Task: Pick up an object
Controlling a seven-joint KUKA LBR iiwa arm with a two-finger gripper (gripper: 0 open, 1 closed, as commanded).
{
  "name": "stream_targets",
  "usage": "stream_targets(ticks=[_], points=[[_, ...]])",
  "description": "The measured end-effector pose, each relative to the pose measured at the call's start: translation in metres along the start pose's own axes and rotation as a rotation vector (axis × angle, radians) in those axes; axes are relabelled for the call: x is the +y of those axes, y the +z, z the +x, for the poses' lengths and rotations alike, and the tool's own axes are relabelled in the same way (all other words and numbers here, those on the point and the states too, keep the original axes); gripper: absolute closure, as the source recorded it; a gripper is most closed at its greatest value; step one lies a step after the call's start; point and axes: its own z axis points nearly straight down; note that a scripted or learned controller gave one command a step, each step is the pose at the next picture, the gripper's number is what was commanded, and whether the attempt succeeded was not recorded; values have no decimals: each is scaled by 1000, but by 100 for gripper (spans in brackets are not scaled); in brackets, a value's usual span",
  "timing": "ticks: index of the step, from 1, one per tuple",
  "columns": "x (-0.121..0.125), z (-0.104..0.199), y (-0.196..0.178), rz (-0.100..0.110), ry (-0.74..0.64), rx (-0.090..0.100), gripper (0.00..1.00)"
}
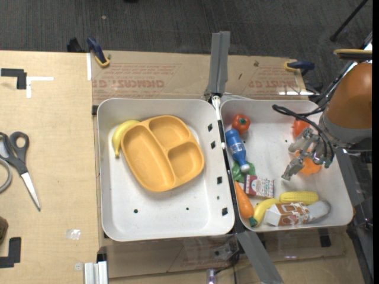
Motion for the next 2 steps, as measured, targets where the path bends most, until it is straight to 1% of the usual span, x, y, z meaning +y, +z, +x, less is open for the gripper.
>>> stream_targets(ticks=[1,2], points=[[-6,8,0,1,-18,1,0],[30,-28,0,-1,63,-2,0]])
